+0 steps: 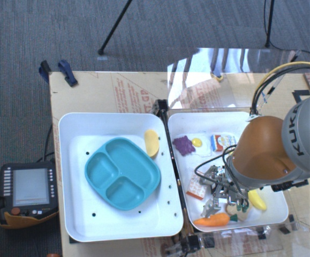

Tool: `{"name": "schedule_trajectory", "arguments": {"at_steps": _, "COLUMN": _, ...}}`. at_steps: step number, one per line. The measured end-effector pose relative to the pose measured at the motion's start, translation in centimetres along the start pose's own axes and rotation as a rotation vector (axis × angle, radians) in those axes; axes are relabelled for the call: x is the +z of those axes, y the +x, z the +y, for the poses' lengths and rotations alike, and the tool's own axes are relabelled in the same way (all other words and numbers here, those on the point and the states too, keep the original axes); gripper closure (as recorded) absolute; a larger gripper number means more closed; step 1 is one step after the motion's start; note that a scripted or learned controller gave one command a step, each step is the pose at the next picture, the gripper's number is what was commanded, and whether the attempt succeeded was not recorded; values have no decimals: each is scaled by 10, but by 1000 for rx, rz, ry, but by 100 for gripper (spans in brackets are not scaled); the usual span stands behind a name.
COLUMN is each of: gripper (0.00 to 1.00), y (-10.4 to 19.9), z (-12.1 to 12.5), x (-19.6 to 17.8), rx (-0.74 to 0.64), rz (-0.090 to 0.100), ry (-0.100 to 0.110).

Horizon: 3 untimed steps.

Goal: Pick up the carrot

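The carrot (212, 220), orange with a green tip at its right end, lies along the front wall of the right bin (262, 223). My gripper (219, 199) hangs just above and slightly behind it, under the orange wrist band, with cables bunched around it. Nothing of the carrot is lifted; it rests on the bin floor. The gripper's body hides part of the bin floor behind the carrot.
The right bin also holds purple grapes (183, 144), a fried egg (197, 142), a small carton (222, 141), a red-and-white box (196, 187) and a yellow piece (257, 200). The left bin holds a teal divided plate (122, 173) and a yellow item (151, 142).
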<state>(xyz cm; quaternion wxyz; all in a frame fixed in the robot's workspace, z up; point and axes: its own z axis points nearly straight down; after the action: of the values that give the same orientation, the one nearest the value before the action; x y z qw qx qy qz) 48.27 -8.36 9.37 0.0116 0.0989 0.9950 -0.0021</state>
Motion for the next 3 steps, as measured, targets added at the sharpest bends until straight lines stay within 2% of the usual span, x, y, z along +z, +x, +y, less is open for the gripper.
{"name": "schedule_trajectory", "arguments": {"at_steps": 1, "gripper": 0, "y": 2, "z": 0, "x": 2, "rx": 278, "rz": 10, "ry": -7}}
{"name": "schedule_trajectory", "arguments": {"at_steps": 2, "gripper": 100, "y": -2, "z": 0, "x": -9, "rx": 277, "rz": 0, "ry": -7}}
{"name": "schedule_trajectory", "arguments": {"at_steps": 3, "gripper": 100, "y": 7, "z": 24, "x": -96, "rx": 246, "rz": 17, "ry": -2}}
